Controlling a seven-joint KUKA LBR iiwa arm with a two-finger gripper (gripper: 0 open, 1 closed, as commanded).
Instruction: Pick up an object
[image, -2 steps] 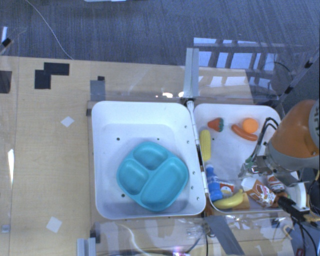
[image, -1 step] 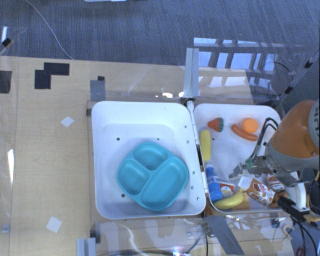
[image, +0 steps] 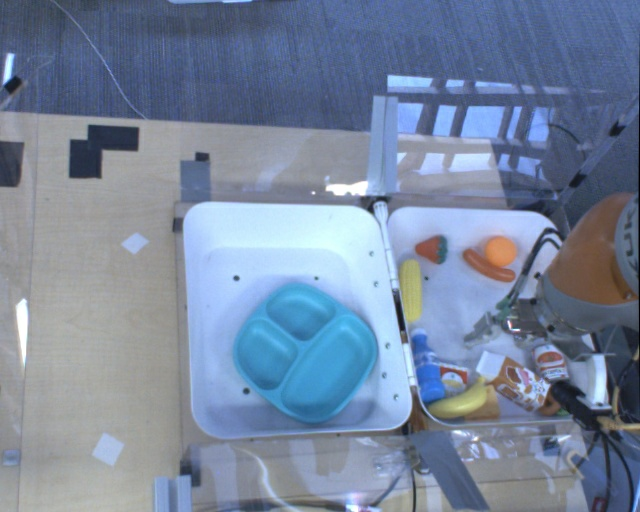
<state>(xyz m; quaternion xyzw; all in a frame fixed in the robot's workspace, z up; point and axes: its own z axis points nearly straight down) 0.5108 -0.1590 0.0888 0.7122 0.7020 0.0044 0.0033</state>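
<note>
- The divided plate (image: 305, 350) looks like smooth turquoise plastic with a soft sheen.
- Both bins, the left bin (image: 210, 300) and the right bin (image: 450, 225), look like matt white plastic.
- The table (image: 90, 330) has a pale wood-grain surface, faintly glossy.
- The banana (image: 462, 402) at 5 o'clock of the plate looks like glossy yellow plastic.
- The floor (image: 250, 60) at 12 o'clock is rough grey carpet.

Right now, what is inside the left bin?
The left bin holds one blue divided plate, lying flat toward its near side, compartments bare. Whatever bin floor lies beneath the plate is covered, so nothing there can be checked.
</note>
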